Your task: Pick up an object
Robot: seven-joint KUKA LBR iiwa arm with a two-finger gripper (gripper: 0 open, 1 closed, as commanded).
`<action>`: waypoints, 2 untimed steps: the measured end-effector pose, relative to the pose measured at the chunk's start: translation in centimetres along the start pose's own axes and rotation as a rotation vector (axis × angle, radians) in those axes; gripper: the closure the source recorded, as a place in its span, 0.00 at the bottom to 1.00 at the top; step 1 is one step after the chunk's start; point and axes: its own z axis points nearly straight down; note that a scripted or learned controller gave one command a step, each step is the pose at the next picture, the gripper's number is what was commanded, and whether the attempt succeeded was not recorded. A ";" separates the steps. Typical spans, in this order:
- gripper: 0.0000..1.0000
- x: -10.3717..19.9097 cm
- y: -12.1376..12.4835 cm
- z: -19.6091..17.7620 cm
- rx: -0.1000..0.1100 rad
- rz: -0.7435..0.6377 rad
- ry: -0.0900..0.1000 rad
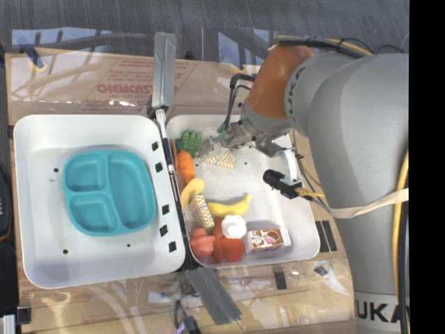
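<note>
My gripper (228, 136) hangs low over the back of the right bin (302, 218), under the orange wrist band. It sits just above a pale waffle-patterned piece (222, 160) and right of a green broccoli (189, 142). An orange carrot (184, 165) lies along the bin's left wall. Further forward are a yellow banana (231, 206), a second yellow piece (191, 188), a speckled cob (203, 213), a white-capped item (234, 225), red fruit (202, 244) and a small carton (268, 239). Nothing shows as held.
The left bin (35, 249) holds a teal divided plate (110, 190). A grey divider bar (164, 68) rises between the bins at the back. The big grey arm body (354, 138) covers the right bin's right side. Cardboard lines the bench around both bins.
</note>
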 end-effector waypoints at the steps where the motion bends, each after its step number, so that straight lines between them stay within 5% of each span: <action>1: 1.00 -0.1 0.1 -1.2 -0.001 -0.004 -0.004; 2: 1.00 3.5 2.6 -9.3 0.014 -0.057 0.004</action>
